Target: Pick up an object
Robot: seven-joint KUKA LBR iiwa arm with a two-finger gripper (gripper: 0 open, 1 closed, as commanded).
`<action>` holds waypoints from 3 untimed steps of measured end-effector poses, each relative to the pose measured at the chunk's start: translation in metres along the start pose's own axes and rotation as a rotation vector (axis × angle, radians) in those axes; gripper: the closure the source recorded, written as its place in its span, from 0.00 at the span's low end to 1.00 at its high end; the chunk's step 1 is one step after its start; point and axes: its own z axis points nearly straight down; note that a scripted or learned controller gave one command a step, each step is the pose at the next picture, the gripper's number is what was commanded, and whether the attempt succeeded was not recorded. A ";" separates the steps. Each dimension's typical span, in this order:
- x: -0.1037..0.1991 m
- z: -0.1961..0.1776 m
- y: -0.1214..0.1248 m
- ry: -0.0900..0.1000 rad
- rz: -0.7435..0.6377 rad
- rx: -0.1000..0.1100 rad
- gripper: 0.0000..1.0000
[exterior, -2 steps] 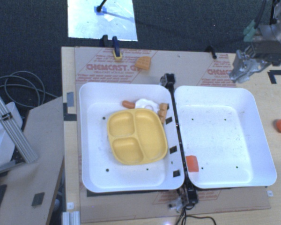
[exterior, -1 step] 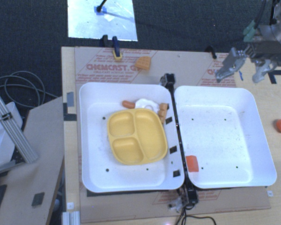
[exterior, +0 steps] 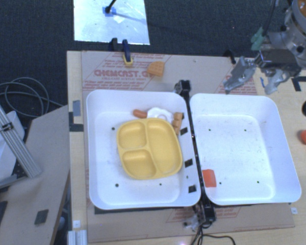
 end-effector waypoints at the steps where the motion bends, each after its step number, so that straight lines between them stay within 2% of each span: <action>1: -0.001 -0.012 0.001 0.000 -0.002 -0.004 1.00; 2: -0.001 -0.012 0.001 0.000 -0.003 -0.004 0.00; 3: -0.002 -0.023 0.001 0.000 -0.005 -0.008 1.00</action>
